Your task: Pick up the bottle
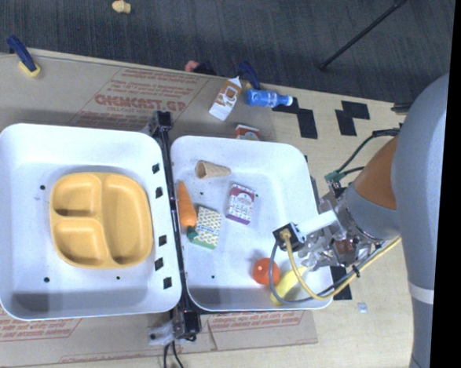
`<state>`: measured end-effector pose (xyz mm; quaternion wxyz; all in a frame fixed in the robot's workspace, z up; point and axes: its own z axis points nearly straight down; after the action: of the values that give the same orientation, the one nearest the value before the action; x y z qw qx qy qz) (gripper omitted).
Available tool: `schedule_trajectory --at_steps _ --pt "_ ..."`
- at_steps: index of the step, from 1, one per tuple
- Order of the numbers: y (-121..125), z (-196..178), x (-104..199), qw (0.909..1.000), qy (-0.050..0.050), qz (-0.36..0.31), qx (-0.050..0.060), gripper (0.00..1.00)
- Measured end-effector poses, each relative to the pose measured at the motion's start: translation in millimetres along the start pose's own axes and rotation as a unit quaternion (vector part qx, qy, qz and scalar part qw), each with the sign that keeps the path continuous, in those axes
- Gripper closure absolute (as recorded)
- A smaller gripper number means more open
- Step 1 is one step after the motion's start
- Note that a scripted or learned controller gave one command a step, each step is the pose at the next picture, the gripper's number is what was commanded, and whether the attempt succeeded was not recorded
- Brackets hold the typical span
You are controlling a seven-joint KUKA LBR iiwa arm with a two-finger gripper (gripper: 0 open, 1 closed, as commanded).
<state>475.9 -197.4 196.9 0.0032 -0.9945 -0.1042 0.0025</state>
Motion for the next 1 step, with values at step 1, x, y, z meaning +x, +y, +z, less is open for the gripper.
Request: schedule_trajectory --at_steps 1 --pt "12.7 -29.7 -2.7 1.0 0.001 0.0 -0.001 1.0"
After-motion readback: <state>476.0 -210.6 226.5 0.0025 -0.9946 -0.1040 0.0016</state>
